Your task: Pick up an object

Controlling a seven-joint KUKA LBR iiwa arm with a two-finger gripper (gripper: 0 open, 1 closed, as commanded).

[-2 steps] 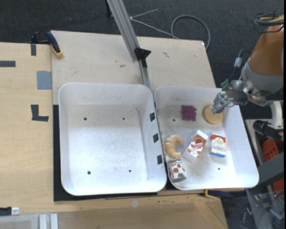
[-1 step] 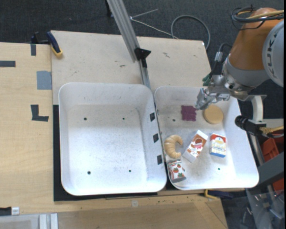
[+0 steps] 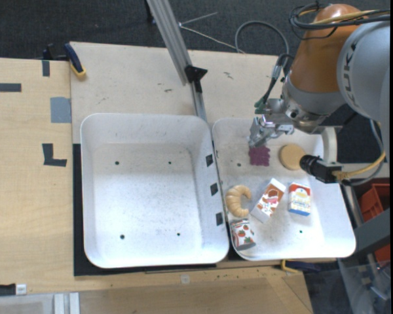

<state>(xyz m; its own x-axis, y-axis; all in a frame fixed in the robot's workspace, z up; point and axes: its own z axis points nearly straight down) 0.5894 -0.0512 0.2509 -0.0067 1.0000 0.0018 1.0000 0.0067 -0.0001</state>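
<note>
Gripper (image 3: pixel 261 136) directly over purple grape bunch (image 3: pixel 259 155) in right bin (image 3: pixel 327 241), near far wall; finger state: cannot tell. Risks: lumpy bunch slips out; round cookie (image 3: pixel 291 156) nearby gets nudged

One fixed overhead camera, slanted down on both bins (image 3: pixel 85 175), moderately close.

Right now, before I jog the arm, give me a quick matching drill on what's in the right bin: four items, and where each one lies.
Items:
1. purple grapes
2. round cookie
3. croissant
4. can

Places:
A. nearest the bin's front rim
B. just below the gripper
C. right of the grapes
D. left of the two small cartons

Pairs: 1-B, 2-C, 3-D, 4-A
</note>
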